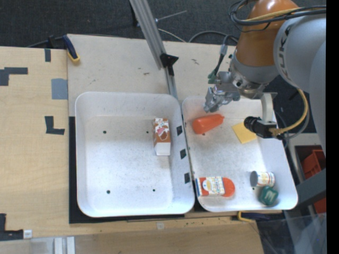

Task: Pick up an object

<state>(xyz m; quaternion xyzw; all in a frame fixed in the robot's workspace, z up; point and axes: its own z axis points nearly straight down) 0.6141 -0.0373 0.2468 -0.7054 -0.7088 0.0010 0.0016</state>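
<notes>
Two bins are sitting side by side in front of you, and your gripper is hanging over the right bin toward its 11 o'clock corner, just above the orange carrot-shaped piece. Whether the jaws are spread or closed I cannot tell; the wrist is hiding their gap, and nothing is showing between them, so treat the piece as not held.

That orange piece is lying tilted, its blunt end pointing to 3 o'clock and its narrow end close to the divider wall between the bins. If you are descending here, you are risking a pinch on the tapered end, which I judge likely to squirt out sideways. You are also working close to the wall, so one jaw could be landing on the rim instead of the floor.

Other candidates are lying nearby: a yellow sponge at 3 o'clock of the orange piece, a red-and-white pouch at 6 o'clock, a small jar and a green block toward 5 o'clock. A carton is resting in the left bin. The black cable end by the sponge could be snagging it.
</notes>
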